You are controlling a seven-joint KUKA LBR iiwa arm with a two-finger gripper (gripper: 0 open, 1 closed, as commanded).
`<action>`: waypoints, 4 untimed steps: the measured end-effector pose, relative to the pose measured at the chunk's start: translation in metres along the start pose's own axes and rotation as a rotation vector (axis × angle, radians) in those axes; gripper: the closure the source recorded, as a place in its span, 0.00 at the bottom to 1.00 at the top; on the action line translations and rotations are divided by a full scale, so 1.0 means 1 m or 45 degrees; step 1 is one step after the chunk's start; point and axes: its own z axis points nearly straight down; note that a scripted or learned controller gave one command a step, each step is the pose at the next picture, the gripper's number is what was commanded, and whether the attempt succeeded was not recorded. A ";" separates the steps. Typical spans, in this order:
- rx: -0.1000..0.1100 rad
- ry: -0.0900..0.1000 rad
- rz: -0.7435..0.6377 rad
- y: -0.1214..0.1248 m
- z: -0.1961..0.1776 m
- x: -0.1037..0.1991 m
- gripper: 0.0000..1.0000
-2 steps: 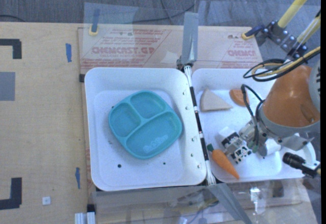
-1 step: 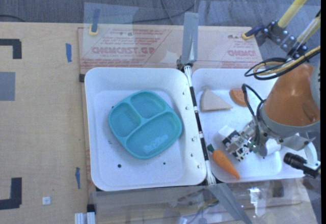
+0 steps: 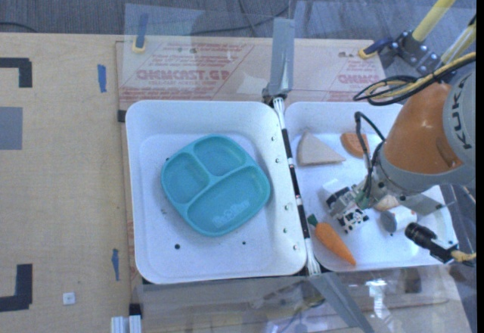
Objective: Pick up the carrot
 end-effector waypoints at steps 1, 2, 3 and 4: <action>-0.023 -0.014 0.335 -0.022 -0.001 0.019 1.00; -0.015 0.013 0.287 0.039 -0.086 0.129 1.00; 0.006 0.003 0.514 0.015 -0.092 0.097 1.00; 0.009 0.002 0.801 0.035 -0.141 0.132 1.00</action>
